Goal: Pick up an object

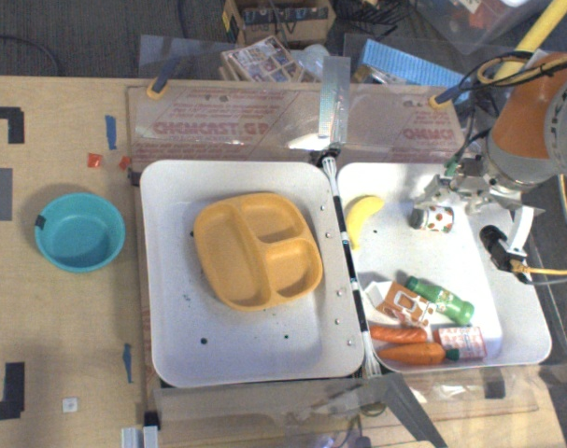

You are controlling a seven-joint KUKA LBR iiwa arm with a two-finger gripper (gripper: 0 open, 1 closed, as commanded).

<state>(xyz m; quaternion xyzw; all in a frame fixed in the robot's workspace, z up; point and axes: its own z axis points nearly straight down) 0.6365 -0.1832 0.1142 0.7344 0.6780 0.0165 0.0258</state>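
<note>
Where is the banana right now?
The banana lies in the right bin, at its upper left corner, next to the divider and left of the small spotted ball.

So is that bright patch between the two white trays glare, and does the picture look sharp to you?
In the camera view, yes: light flares off the clear plastic sheet just above where the white bins meet, washing out its print there; the yellow plate casts only a soft shadow, so lighting is diffuse; the claw looks slightly blurred.
</note>
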